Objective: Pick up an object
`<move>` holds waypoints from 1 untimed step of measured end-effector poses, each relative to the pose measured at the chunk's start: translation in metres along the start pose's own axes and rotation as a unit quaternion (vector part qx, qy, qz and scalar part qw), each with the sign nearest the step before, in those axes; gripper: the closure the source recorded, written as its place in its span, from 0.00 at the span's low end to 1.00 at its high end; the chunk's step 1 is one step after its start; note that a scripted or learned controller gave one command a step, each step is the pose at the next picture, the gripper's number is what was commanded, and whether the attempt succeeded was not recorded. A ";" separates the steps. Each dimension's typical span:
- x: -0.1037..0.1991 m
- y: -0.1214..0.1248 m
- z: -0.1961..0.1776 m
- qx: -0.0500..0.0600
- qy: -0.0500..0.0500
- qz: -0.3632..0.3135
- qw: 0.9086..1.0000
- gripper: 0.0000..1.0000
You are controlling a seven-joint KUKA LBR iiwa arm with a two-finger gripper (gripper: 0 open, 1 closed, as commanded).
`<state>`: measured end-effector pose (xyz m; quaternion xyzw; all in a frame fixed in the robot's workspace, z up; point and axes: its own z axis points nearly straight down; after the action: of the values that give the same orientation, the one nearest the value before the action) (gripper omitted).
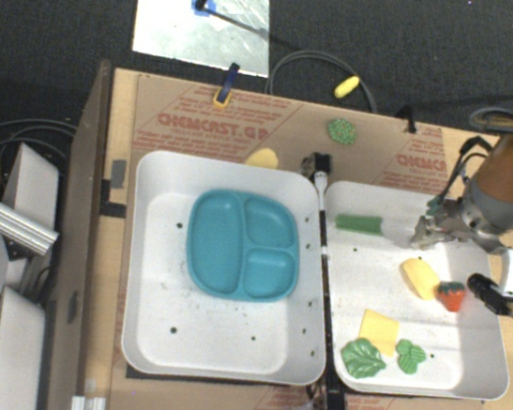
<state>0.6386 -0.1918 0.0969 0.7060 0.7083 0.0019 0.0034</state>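
Note:
The right bin point(484, 373) holds several small objects. A green block point(358, 223) lies near its back left. A yellow wedge point(420, 277) sits mid-bin with a small red piece point(452, 296) touching its right side. Toward the front are a yellow square point(378, 328) and two green leafy pieces point(363, 358) point(410, 356). My gripper point(426, 231) hangs over the back of the right bin, right of the green block and just behind the yellow wedge. Nothing shows in its grasp.
The left bin point(149, 260) holds a blue divided plate point(241, 245). On the cardboard behind the bins lie a yellow piece point(263, 160) and a green round piece point(343, 131). A black part with a cable point(490, 294) sticks out over the right bin's right side.

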 end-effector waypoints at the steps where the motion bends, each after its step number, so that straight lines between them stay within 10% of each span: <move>1: 0.000 0.000 0.000 0.000 0.000 0.000 1.000 0.00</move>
<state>0.6385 -0.1918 0.0966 0.7058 0.7084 0.0017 0.0032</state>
